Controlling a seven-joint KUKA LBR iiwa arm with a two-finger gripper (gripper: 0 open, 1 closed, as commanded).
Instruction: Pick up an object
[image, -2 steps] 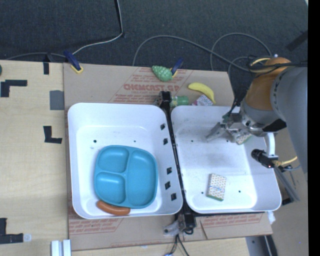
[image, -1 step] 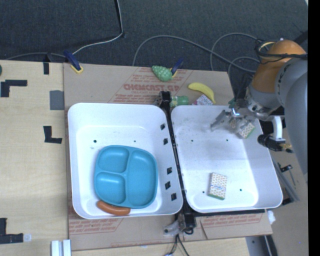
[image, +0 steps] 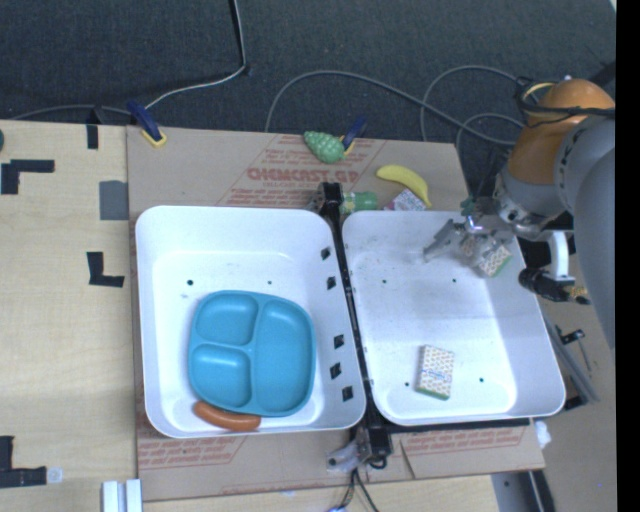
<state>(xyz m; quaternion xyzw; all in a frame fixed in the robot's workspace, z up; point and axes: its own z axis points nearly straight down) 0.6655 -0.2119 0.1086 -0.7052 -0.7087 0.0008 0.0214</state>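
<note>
Pale patterned box (image: 436, 372) flat in right bin (image: 400, 300), front corner.

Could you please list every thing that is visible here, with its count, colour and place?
bins: two, white, side by side on the bench
plate: one, blue, divided, left bin
sausage: one, orange, left bin, at the plate's near edge
small box: one, pale patterned, right bin, near side
banana: one, yellow, behind the right bin
green object: one, behind the bins
arm: one, grey with orange band, right side
hand: one, over the right bin's far corner
</note>
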